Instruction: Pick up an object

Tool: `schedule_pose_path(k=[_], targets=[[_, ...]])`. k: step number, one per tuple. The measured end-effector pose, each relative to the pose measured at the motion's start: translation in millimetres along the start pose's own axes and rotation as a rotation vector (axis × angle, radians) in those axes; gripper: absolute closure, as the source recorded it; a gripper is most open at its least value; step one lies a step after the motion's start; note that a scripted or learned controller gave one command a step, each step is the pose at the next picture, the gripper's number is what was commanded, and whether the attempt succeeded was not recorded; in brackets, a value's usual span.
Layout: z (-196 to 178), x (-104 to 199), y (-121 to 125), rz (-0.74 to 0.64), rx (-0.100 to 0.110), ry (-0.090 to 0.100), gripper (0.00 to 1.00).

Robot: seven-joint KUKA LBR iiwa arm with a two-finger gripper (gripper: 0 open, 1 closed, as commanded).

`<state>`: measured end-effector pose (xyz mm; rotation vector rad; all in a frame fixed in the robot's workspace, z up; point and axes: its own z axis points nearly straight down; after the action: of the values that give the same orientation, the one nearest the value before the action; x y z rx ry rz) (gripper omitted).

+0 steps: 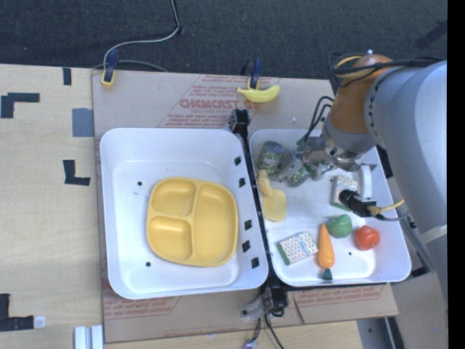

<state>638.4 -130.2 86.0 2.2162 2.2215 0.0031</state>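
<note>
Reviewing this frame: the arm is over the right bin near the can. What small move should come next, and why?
Probably a short descent toward the can. The gripper sits in the right bin just beside it, with small items crowded around, and nothing is visibly held. The carrot and tomato lie farther off.

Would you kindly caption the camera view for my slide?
KUKA arm reaches into right bin of toy food; yellow plate in left bin.
</note>
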Motion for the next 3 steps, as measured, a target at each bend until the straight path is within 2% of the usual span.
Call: schedule_pose_path(k=[1,2,3], targets=[[-0.6,6.1,-44.5,0.001,0.001,-0.001,0.0],[1.5,14.7,3.6,-0.001,0.024,0.0,0.0],[-9.1,14.1,5.4,0.0,0.014,-0.004,1.0]])
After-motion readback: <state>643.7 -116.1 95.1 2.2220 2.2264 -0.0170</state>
